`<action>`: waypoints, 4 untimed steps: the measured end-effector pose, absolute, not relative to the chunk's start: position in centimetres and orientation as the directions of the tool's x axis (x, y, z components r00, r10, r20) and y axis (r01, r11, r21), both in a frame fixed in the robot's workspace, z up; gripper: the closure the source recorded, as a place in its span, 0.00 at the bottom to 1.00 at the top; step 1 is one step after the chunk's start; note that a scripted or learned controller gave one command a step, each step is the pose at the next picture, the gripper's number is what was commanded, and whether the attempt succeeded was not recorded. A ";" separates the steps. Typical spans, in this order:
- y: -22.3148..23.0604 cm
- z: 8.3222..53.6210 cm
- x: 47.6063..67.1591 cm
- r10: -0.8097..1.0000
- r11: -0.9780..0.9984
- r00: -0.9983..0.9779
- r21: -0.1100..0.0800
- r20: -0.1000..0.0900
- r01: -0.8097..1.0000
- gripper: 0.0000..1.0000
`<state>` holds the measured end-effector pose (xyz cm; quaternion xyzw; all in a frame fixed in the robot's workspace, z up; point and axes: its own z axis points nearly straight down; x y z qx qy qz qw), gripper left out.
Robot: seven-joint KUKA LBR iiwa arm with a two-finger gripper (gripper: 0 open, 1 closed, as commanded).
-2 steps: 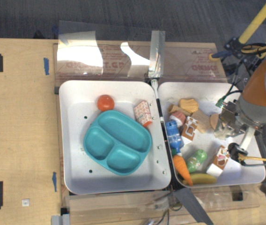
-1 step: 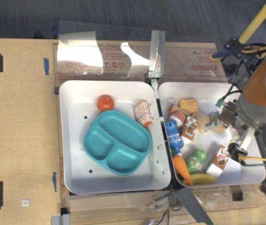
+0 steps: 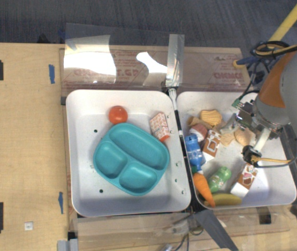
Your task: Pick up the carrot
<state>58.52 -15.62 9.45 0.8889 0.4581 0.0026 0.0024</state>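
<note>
Camera view: the carrot (image 3: 203,189) lies in the right bin (image 3: 275,179), in its near left corner, close along the wall shared with the left bin. Its long axis slants from upper left to lower right in the view, nearly parallel to that wall. A green item (image 3: 220,177) lies just beside it and a yellow one (image 3: 227,198) sits at its lower end. The pincer (image 3: 242,120) hangs over the bin's far right part, so the carrot lies down and left of it, well apart, with packets between. Whether the pincer is spread or pressed together I cannot tell.
</note>
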 end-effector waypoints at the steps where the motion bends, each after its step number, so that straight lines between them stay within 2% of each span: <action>1: -15.1 9.5 58.2 0.970 -0.242 0.242 0.022 -0.002 0.970 0.00; 2: -14.3 18.6 65.2 0.934 -0.357 0.357 0.008 0.001 0.934 0.00; 3: -11.6 9.5 66.5 0.957 -0.291 0.291 0.012 0.003 0.957 0.00; 4: -13.9 8.7 64.2 0.946 -0.325 0.325 0.000 0.001 0.946 0.00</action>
